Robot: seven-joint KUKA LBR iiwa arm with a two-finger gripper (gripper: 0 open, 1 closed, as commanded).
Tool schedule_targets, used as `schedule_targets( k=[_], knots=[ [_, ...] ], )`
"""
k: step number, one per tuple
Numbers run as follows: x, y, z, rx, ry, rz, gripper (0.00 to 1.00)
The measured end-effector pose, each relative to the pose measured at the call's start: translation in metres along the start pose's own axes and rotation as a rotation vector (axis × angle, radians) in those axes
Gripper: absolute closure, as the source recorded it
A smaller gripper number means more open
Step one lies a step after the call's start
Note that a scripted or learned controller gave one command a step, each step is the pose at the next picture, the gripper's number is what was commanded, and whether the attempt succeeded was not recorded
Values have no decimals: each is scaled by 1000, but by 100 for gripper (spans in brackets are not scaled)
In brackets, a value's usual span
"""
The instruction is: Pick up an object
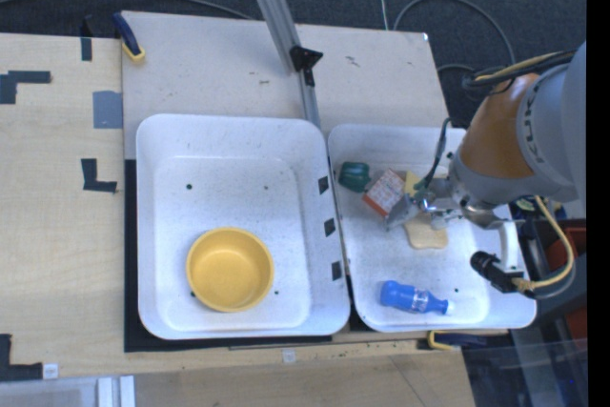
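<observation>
The red-and-white box (383,193) lies near the middle of the right bin (381,140), crowded by a green cap (355,174) and beige piece (427,234). The gripper (408,213) is lowered beside it; a neighbour could be nudged, spoiling the grasp.

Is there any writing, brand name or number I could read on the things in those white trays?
None can be read.
Red-and-white box: printed pattern, too blurred to read.
Blue bottle: pale band near its cap, no legible text.
Yellow bowl: plain.
</observation>
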State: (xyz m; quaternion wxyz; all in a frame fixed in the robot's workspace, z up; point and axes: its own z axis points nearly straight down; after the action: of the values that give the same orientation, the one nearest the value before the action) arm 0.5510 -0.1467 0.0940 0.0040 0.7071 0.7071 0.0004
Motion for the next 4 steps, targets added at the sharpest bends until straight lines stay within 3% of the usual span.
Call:
schedule_targets(
  k=[1,3,4],
  knots=[
    [1,1,-12,-4,1,-2,100],
    [1,18,-126,2,4,-2,100],
    [1,19,-141,5,5,-1,100]
  ],
)
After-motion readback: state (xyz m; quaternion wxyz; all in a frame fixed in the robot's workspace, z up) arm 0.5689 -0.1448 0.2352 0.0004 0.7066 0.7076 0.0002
